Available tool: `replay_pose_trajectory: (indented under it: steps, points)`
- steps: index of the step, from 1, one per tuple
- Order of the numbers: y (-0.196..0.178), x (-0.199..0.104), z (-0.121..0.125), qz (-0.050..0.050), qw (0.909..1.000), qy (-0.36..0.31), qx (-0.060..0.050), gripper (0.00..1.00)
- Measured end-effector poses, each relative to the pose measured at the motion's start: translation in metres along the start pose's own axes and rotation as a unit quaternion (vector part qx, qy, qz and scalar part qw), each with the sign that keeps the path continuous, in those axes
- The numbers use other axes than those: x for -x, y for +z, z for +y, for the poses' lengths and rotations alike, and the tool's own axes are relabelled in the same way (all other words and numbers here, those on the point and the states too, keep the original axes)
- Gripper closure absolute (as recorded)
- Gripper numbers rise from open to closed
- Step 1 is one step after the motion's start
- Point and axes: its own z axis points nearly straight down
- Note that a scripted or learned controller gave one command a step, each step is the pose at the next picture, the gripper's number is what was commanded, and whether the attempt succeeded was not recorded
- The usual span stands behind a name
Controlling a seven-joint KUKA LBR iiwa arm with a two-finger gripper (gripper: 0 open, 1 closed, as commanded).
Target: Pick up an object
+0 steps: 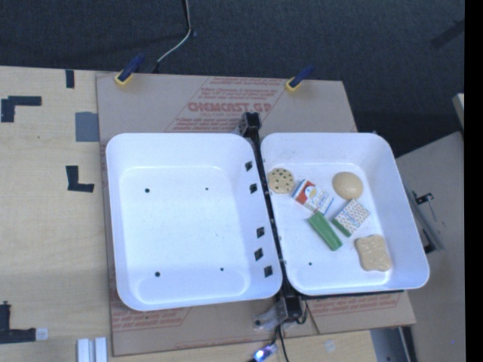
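The right bin [381, 153] holds several small objects. A round speckled cookie [281, 179] lies at its left side. Beside it is a small red and white packet [311, 195]. A tan bun [347, 185] sits further right. Below these lie a green bar [325, 231], a patterned white block [352, 216] and a tan biscuit-shaped piece [373, 252].
The left bin [121, 157] sits beside the right one, joined by a black clip strip [261, 202]. Both rest on a brown board [219, 100] held by two blue-yellow clamps [130, 68]. A cable [181, 21] runs off the back.
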Motion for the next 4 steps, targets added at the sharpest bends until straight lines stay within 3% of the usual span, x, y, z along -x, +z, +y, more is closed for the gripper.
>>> replay_pose_trajectory:
  steps: [1,2,3,4]
  points:
    - [0.135,-0.001,0.029,0.003,1.0000,0.000,-0.006,0.00]
    - [0.056,0.000,0.076,-0.001,1.0000,-0.001,0.004,0.00]
    - [0.005,0.000,0.119,-0.001,1.0000,-0.001,0.003,0.00]
    - [0.060,0.000,0.181,0.000,1.0000,-0.001,0.000,0.00]
